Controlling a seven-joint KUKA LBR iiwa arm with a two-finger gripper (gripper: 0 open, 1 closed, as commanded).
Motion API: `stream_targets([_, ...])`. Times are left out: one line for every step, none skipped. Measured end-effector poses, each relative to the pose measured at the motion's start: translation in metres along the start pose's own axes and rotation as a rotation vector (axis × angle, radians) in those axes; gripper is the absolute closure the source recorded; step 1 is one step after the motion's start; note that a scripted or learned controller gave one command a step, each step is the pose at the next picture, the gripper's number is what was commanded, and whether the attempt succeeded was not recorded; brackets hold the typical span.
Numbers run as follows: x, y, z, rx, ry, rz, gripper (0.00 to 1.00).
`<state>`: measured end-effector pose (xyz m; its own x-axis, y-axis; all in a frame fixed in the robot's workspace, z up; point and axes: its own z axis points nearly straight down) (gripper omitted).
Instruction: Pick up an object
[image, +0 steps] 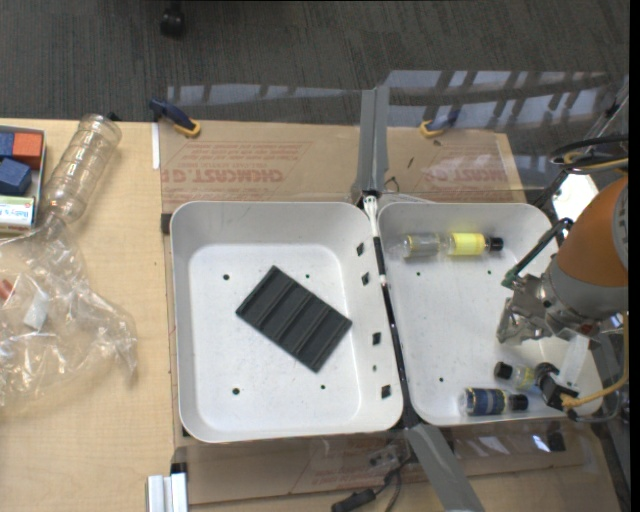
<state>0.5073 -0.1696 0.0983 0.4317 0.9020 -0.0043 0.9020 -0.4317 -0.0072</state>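
A ribbed, dark grey rectangular slab (294, 318) lies tilted in the glossy left bin (190, 330). At the frame's right, the gripper (522, 322) hangs over the right bin (440, 390); its state cannot be told. A small clear bottle with a yellow cap (448, 244) lies at that bin's top, a blue-banded one (492, 401) at its bottom.

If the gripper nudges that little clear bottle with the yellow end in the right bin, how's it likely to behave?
The clear bottle with the yellow end lies on its side near the right bin's far wall, so it would probably roll toward or away from that wall rather than slide. It looks small and likely light, so even a slight touch may shift it. Its smooth round body could slip between fingers.
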Motion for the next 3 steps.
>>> stream_targets([-0.001, -0.001, -0.008, 0.004, -0.002, -0.002, 1.00])
stream_targets([0.004, 0.049, 0.007, -0.003, 0.002, 0.322, 1.00])
stream_targets([0.031, 0.078, 0.007, -0.003, 0.004, 0.794, 1.00])
